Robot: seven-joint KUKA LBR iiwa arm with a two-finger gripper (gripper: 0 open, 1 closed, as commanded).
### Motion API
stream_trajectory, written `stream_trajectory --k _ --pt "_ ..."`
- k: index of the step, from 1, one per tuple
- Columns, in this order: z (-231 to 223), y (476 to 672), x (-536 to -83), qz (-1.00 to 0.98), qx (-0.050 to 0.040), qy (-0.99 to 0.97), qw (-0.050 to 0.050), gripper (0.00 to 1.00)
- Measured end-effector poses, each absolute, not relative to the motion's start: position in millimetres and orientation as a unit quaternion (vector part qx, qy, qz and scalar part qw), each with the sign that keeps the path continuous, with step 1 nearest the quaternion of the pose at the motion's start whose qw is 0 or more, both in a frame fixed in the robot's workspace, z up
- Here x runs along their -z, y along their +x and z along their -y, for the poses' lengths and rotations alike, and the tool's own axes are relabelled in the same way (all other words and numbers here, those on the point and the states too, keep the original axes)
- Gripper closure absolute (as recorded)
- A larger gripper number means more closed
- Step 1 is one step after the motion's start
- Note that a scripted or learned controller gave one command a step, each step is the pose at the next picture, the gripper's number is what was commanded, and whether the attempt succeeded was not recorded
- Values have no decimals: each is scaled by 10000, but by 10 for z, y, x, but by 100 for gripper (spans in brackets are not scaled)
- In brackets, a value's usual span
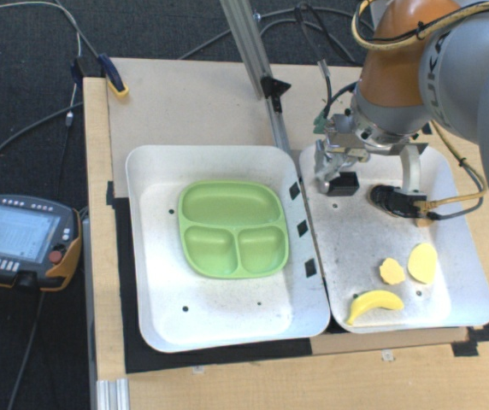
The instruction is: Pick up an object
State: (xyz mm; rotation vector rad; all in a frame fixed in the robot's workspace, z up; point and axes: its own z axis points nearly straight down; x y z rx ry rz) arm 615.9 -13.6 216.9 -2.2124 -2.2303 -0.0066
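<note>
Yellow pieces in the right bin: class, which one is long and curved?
The banana, lying nearest the bin's front edge. The other two yellow pieces are short and rounded, lying beyond it.

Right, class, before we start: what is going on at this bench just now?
A grey robot arm with an orange band reaches in over the right-hand shallow white bin. Its end effector hangs near that bin's far left corner, with nothing visibly gripped. Three yellow toy food pieces lie at the bin's near end: a banana and two rounded slices. The left bin holds a green divided plastic plate. Nothing has been picked up yet.
</note>
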Motion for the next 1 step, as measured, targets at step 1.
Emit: stream_trajectory --k 1 --pt "-497 6113 -2176 7098 10 -7044 11 100"
